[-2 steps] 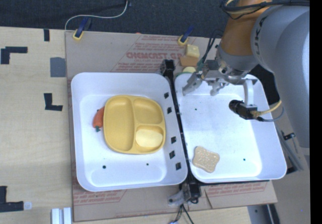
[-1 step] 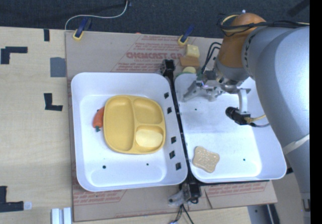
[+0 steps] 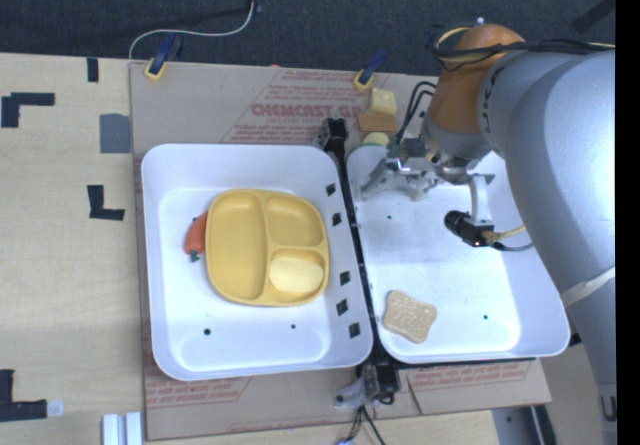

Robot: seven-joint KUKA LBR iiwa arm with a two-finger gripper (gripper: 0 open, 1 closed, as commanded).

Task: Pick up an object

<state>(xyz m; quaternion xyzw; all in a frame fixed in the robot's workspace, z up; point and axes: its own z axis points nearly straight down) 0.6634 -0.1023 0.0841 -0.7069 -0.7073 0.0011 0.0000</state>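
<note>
Over the right bin (image 3: 500, 333), the gripper (image 3: 400, 176) hangs near the back wall; whether it grips anything I cannot tell. A biscuit (image 3: 410, 316) lies well apart at the front. Risk: closing here catches nothing, or scrapes the divider (image 3: 345, 233) between the bins.

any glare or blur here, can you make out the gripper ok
Camera view: even light, soft shadows, mild glare on the right bin; the gripper is small and murky under the arm, finger state unclear; the yellow plate and cracker are sharp.
</note>
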